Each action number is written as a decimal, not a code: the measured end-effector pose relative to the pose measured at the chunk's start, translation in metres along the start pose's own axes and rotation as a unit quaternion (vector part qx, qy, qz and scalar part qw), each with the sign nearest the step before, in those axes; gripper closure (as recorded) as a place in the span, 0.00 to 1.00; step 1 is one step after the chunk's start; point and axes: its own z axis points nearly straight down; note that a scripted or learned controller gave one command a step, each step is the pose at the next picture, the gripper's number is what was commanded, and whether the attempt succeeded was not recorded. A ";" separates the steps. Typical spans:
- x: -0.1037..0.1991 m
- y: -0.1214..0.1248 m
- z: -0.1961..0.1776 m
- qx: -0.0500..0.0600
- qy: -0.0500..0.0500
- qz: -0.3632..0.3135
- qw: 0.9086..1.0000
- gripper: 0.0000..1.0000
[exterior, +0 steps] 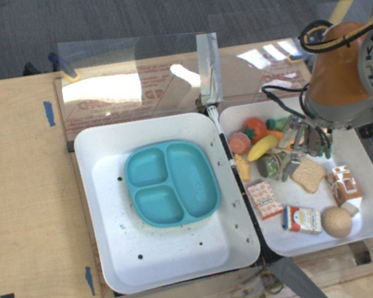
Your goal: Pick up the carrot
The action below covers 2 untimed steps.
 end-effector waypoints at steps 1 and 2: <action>-0.038 -0.002 0.011 -0.002 0.000 0.013 1.000 0.00; -0.047 0.009 0.010 0.007 0.015 0.054 0.998 0.00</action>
